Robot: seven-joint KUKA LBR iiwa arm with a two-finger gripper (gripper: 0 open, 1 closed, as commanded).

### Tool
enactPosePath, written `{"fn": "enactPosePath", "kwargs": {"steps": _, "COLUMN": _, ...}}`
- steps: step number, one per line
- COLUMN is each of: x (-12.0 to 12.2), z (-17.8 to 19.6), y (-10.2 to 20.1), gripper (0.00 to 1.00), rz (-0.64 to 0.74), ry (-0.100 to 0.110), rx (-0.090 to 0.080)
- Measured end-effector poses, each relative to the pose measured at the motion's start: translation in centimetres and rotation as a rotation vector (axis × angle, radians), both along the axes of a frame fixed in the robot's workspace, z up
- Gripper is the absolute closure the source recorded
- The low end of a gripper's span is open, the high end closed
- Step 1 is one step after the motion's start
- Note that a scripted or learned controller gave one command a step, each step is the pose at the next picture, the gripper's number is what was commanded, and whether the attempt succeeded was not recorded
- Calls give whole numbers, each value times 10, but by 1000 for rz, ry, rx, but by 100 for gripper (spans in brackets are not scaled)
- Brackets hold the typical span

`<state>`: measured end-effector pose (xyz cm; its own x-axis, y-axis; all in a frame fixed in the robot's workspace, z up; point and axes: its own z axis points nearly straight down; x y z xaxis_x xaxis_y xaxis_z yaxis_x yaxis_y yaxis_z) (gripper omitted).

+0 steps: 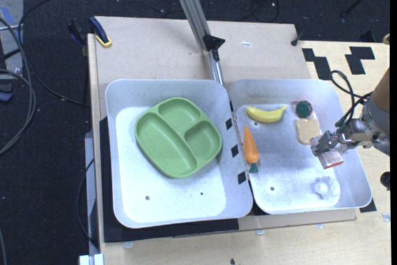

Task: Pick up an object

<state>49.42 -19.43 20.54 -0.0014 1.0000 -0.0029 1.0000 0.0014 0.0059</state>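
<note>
We see small pale translucent object [323,187] lowest in right white bin [285,195]. Above it, two-finger gripper [327,149] at frame right, over bin's right side; jaw state we cannot tell. Tan block [306,130] just beside it, orange carrot [250,146] at left wall, yellow banana [266,113] and dark green ball [303,109] farther up. Green divided plate [178,136] sits in left white bin [161,202].

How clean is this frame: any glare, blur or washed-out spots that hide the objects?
Camera view: even light, soft shadows; the right bin rim and the pale object nearly blend together; the gripper area is slightly blurred, its finger state unreadable; the green plate, banana and carrot read clearly.
</note>
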Motion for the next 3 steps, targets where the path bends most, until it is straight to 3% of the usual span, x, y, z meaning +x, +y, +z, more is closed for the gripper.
{"fn": "enactPosePath", "kwargs": {"steps": 1, "x": 2, "z": 53, "y": 0, "gripper": 100, "rz": 1, "ry": -1, "rx": 0}}
{"fn": "enactPosePath", "kwargs": {"steps": 3, "x": 28, "z": 48, "y": 95, "gripper": 100, "rz": 5, "ry": 7, "rx": 3}}
